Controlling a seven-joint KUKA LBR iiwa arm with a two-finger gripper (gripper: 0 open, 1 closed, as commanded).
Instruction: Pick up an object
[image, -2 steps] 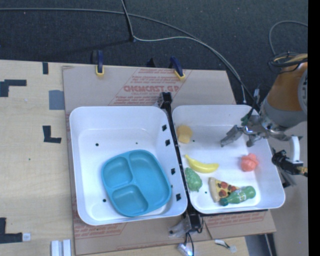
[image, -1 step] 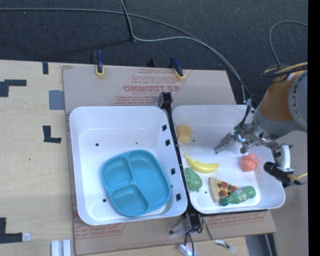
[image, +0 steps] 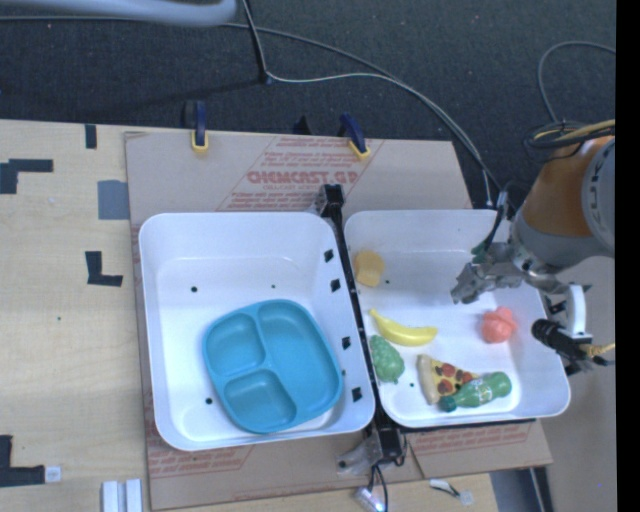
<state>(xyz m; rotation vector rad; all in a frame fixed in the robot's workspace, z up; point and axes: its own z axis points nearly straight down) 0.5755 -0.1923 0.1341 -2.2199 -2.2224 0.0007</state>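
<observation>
The right bin (image: 420, 232) holds several toy foods: a pale orange piece (image: 369, 267) near its left wall, a yellow banana (image: 403, 329), a green broccoli-like piece (image: 386, 358), a pizza slice (image: 443, 378), a green bottle (image: 478, 391) and a pink-red piece (image: 498, 324). My gripper (image: 472, 285) hangs over the right part of this bin, above and left of the pink-red piece. Nothing shows between its fingers. The grey arm with its orange band (image: 560, 200) reaches in from the right.
The left bin (image: 175, 250) holds a blue divided plate (image: 270, 362). Black clips join the two bins along the shared wall (image: 342, 270). Cardboard (image: 290, 175) lies under both bins, with cables running across the dark floor behind.
</observation>
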